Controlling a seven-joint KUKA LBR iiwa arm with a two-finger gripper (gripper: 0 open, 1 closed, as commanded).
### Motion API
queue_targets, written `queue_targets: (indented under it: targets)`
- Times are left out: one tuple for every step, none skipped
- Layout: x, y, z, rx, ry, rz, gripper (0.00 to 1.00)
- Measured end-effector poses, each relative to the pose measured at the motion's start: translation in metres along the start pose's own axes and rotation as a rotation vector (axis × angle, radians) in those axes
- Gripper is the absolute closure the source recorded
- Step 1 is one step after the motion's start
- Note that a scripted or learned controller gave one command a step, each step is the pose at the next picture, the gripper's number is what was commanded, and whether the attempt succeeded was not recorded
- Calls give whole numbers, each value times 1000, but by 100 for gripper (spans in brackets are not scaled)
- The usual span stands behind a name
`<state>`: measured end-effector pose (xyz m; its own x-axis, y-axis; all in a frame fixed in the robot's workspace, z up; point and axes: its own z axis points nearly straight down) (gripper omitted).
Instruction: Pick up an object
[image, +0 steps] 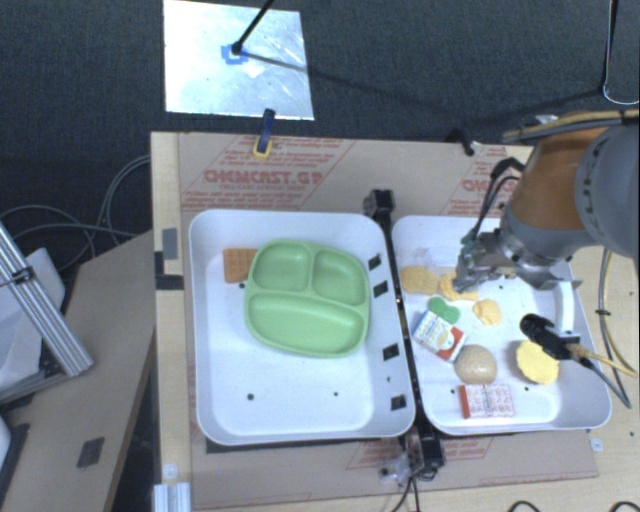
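The hand (468, 283) hangs low in the upper left of the right bin (572, 396), its tip hard to make out against a pale yellow slab (418, 280) just beside it; whether it is clenched or released, I cannot tell. Nearby, lower in that bin, lie a green scrap (446, 311), a small yellow lump (487, 312), a red and white carton (438, 336), a brown potato (476, 364), a yellow fruit (537, 363) and a red packet (487, 401). The left bin (290, 392) holds a green divided plate (305, 298), its upper left edge touching an orange cracker (236, 264)
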<state>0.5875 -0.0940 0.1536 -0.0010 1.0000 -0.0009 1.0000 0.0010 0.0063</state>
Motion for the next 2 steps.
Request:
queue_targets:
  targets:
    - [-4, 7, -46, 0, 0, -3, 100]
    - [-4, 9, -72, 2, 0, -3, 100]
